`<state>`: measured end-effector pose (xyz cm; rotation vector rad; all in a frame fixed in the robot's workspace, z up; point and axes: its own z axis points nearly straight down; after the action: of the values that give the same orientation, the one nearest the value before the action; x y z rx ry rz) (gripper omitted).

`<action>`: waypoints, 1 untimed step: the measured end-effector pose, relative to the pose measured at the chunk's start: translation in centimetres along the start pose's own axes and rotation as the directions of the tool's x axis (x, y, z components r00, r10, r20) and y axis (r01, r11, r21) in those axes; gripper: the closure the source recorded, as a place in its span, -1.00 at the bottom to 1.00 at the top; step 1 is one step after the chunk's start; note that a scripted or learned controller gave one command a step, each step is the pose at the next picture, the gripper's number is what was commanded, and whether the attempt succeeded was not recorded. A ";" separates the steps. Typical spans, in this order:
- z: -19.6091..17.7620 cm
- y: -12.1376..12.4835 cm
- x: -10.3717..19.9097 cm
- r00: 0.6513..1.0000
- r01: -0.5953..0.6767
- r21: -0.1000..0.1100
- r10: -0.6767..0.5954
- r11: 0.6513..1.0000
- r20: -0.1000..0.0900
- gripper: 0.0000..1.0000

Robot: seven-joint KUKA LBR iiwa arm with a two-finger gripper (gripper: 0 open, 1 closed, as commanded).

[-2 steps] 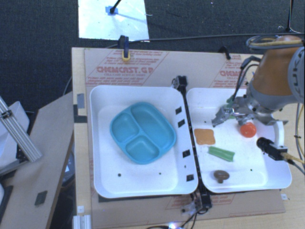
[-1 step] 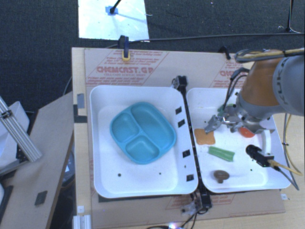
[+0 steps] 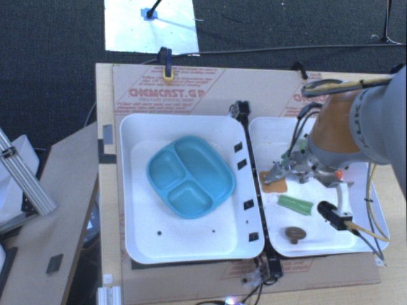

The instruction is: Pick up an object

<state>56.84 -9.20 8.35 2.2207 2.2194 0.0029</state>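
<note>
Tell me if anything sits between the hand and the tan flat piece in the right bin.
Nothing visible does. The hand hangs right at the tan flat piece; the green piece and the brown round piece lie apart, nearer the bin's front.

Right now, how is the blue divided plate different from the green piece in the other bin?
The blue plate lies in the left bin; the green piece lies in the right bin, below the gripper. The blue plate is far larger. The blue plate is rounded with three compartments; the green piece is a short, plain bar. Both rest flat on a white bin floor.
</note>
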 end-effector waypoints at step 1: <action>-1.4 0.2 0.1 1.000 0.001 -0.005 -0.001 1.000 -0.001 1.00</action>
<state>57.06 -9.14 9.79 2.2174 2.2185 0.0103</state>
